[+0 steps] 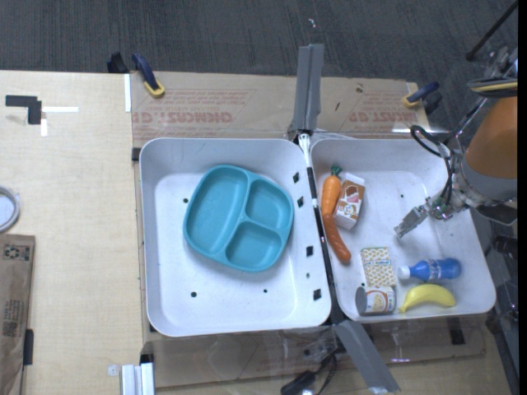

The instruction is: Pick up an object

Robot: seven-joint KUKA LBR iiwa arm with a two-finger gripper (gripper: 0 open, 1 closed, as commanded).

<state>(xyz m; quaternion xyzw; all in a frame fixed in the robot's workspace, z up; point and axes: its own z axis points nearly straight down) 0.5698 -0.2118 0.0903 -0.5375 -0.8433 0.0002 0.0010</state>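
Gripper (409, 224): over the right bin (471, 220), in its right-hand half, slanting down and left from the wrist. It is small and grey against the white floor; whether it is wide or narrow cannot be told, and nothing can be made out in it.

Arm (494, 151): enters at the right edge, its orange band cut off by the frame; dark cables loop beside the wrist and hide part of the bin's far right corner.

Blue bottle (431, 270): lying on its side, white cap toward the left, below the gripper and apart from it.

Banana (427, 298): just in front of the bottle, near the bin's front wall.

Patterned packet (376, 267): flat, left of the bottle. A rounder item (375, 300) sits just in front of it; its kind is hard to make out.

Small carton (350, 202): white with an orange-brown label, print unreadable, in the bin's left half.

Carrot (330, 197): green top away from the camera, beside the carton. A sausage-like orange piece (338, 243) lies in front of it along the dividing wall.

Left bin (156, 245): holds a teal three-section plate (239, 217), tilted in plan.

Bench (66, 179): a roll of tape (6, 211) is cut by the left edge.
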